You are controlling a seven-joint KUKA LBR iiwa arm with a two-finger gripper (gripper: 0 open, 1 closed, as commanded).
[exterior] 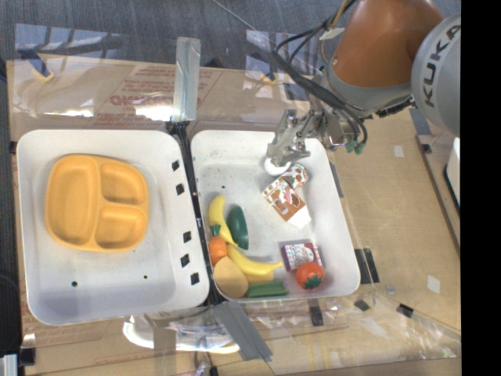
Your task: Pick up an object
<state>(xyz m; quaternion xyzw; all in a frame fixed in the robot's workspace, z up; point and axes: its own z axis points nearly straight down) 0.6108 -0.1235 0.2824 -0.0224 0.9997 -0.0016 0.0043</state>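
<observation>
My gripper (pixel 285 157) hangs over the far end of the right bin (pixel 333 210), fingers open and pointing down. Just below its tips lies a small white round object (pixel 274 166), touching or nearly touching them; nothing is visibly held between the fingers. A red-and-white snack carton (pixel 288 196) lies just in front of it. Nearer the front of that bin are a yellow banana (pixel 217 212), a dark green vegetable (pixel 237 227), an orange fruit (pixel 218 250), a second banana (pixel 255 265), a tan pear-like piece (pixel 229 279), a green pod (pixel 267 290), a purple packet (pixel 300 252) and a red tomato (pixel 310 276).
The left bin (pixel 47 288) holds a yellow divided plate (pixel 95 202). A black divider (pixel 186 186) runs between the bins. The arm's orange band (pixel 383 30) and cables loom over the right bin's far right corner. Tape strips and plastic sheeting surround the bins.
</observation>
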